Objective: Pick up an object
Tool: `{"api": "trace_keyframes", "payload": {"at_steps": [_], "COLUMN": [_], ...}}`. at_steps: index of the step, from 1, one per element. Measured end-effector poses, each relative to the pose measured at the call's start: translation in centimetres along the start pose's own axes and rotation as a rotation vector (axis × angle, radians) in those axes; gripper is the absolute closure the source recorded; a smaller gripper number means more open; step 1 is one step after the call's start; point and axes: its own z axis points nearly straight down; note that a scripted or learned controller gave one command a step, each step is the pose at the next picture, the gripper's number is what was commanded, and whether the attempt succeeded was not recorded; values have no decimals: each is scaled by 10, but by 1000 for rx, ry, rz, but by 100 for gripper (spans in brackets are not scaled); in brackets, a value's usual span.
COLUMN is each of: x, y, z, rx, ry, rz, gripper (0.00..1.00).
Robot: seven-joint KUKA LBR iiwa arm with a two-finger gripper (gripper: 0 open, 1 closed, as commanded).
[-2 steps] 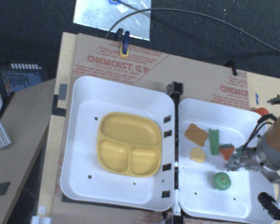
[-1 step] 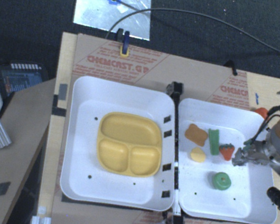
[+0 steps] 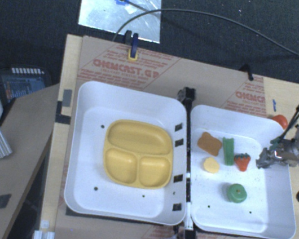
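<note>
The right bin (image 3: 268, 223) holds a brown bread-like piece (image 3: 210, 143), a green bar (image 3: 228, 149), a red strawberry-like piece (image 3: 242, 161), a small yellow piece (image 3: 211, 165) and a round green piece (image 3: 236, 192). My gripper (image 3: 266, 158) hangs over the right side of that bin, just right of the red piece and apart from it. I see nothing between its fingers.
The left bin (image 3: 79, 178) carries a yellow divided plate (image 3: 135, 152). A black divider with clips (image 3: 183, 162) runs between the bins. An orange-red object (image 3: 280, 119) lies just beyond the right bin's far rim. Cables cross the dark floor behind.
</note>
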Motion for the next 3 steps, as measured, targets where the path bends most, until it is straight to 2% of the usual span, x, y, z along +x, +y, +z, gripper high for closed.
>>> {"api": "trace_keyframes", "payload": {"at_steps": [1,3], "x": [5,105], "y": [5,11], "z": [-45,-62], "rx": [-1,3], "ry": [0,3], "rz": [-1,-5], "gripper": [100,100]}}
